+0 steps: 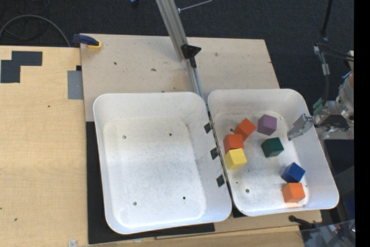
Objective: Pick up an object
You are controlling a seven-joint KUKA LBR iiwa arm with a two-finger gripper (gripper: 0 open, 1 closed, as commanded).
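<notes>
Blocks: small, rigid, light cubes | nearest target: green block mid right bin, pinch flat sides | gripper at bin's right edge, fingers' state unclear

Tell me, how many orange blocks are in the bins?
3, all in the right bin. One orange block sits beside the purple block, one touches the yellow block, and one lies near the front corner below the blue block.
</notes>
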